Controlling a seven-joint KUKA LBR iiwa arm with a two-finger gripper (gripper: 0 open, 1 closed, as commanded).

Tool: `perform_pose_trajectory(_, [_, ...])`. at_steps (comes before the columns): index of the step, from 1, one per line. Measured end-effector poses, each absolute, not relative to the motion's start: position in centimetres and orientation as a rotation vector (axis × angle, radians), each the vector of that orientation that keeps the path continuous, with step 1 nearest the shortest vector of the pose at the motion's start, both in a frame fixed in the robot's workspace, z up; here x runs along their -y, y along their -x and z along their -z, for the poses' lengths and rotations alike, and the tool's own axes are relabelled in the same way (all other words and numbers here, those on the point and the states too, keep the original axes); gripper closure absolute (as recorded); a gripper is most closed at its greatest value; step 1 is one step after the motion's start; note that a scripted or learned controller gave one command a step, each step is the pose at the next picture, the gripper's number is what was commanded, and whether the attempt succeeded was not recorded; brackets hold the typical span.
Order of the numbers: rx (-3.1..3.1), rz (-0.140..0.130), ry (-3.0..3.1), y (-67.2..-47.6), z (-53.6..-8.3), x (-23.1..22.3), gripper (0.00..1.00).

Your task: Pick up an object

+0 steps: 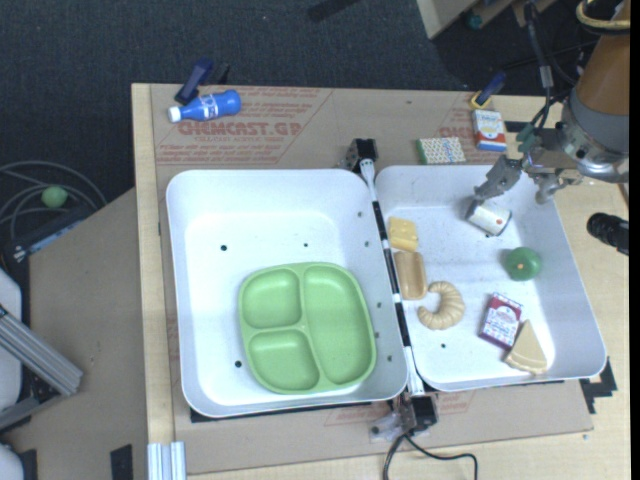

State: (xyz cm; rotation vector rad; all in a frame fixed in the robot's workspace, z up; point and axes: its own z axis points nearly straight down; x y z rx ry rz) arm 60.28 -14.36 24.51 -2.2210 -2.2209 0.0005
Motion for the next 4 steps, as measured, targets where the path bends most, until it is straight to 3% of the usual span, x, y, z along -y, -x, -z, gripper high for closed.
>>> perform_pose_trajectory(1, [2.217, -0.005, 2.221, -56.8, -9.8, 20.6, 0.00])
perform_pose_trajectory(2, [2.219, -0.001, 2.220, -55.0, -8.4, 18.8, 0.00])
perform_pose_trajectory(3, [2.221, 0.001, 2.223, -55.1, -9.5, 18.8, 1.00])
perform_pose_trajectory(4, [2.223, 0.003, 2.219, -55.7, -8.5, 11.3, 1.00])
